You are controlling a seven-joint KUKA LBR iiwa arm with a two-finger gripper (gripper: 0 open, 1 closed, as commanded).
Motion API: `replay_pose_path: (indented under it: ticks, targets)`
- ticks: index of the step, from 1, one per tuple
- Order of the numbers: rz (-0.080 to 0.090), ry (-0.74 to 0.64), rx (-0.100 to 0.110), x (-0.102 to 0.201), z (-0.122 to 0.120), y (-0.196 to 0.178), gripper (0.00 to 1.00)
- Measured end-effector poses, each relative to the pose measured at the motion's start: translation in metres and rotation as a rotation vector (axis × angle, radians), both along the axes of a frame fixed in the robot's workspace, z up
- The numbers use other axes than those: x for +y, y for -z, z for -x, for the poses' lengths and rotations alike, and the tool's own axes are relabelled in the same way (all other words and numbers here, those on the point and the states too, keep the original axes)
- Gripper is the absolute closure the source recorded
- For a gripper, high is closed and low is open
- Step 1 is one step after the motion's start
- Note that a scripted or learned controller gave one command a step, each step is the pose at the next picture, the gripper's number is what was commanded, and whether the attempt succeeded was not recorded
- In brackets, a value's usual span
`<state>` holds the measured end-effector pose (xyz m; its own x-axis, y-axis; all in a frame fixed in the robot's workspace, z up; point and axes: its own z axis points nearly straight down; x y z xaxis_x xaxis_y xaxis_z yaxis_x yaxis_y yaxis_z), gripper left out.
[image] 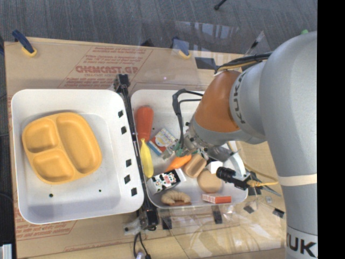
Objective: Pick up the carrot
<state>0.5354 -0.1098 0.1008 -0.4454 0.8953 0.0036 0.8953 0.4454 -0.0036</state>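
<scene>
Lying on a cardboard-covered bench [97,63] over grey carpet [108,9] | carrot [179,162] sitting mid right bin [161,99] | gripper [188,147] hovering just above it, finger state hidden | yellow tray [60,146] resting in left bin [32,204]

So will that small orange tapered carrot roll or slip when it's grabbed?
The small orange tapered carrot looks smooth and rounded, so it may slip or roll. It seems a stiff, light toy. The yellow banana and tan bread pieces crowd it, so it may get nudged.
</scene>
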Motion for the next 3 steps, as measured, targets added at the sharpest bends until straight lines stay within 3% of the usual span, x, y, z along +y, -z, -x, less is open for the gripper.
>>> replay_pose_path:
  ticks: [1,2,3]
  targets:
    - [0.002,-0.023,-0.004,-0.021,0.059,-0.037,1.0]
    - [0.001,-0.025,-0.002,-0.02,0.059,-0.036,0.0]
    - [0.003,0.113,-0.023,-0.017,-0.017,0.002,0.0]
